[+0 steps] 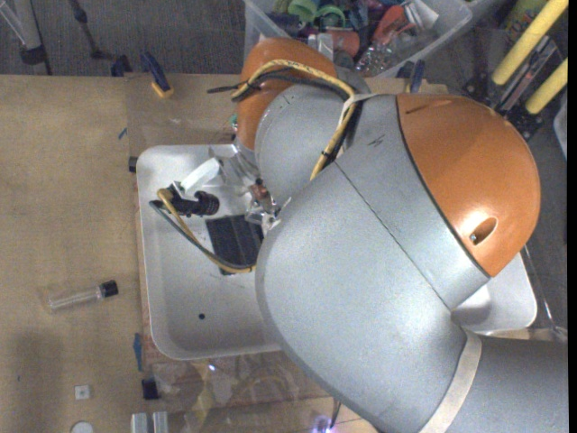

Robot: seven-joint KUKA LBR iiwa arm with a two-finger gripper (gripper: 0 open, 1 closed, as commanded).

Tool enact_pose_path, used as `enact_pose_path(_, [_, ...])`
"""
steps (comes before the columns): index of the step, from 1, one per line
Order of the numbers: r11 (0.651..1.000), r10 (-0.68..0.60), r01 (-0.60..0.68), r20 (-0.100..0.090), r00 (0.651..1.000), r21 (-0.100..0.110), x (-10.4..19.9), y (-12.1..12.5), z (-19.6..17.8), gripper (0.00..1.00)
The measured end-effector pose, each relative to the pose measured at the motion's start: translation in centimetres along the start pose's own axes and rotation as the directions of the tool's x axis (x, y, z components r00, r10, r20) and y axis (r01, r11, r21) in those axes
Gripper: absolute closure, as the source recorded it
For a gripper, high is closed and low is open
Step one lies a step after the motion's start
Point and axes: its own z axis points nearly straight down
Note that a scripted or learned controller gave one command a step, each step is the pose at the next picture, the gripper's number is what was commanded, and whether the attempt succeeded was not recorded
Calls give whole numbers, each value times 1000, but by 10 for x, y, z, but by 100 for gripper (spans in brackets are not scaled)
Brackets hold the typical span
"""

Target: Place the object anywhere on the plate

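No writing or label can be read on anything here. On the bench at the left lies a small clear tube with a black cap, well apart from the bins; just left of the arm stands a white bin, and its bare floor carries one small dark spot; the gripper reaches down into this bin, with black parts and a yellow cable looping beside it; whether the pincer is wide, narrow or holding something, I cannot tell, because the arm hides it. The object and the plate cannot be made out, so I cannot say where the object is. At the top, behind the arm, a clear box is full of mixed colourful things; at the far right stand yellow foam tubes.
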Motion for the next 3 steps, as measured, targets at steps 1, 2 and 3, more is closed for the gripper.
enact_pose_path(1, [1000,-3,3,-6,1000,8,3,-5,-13,100])
enact_pose_path(2, [944,-330,330,8,944,5,-1,-40,-75,100])
enact_pose_path(3, [886,-464,464,-7,886,1,-68,-4,-9,100])
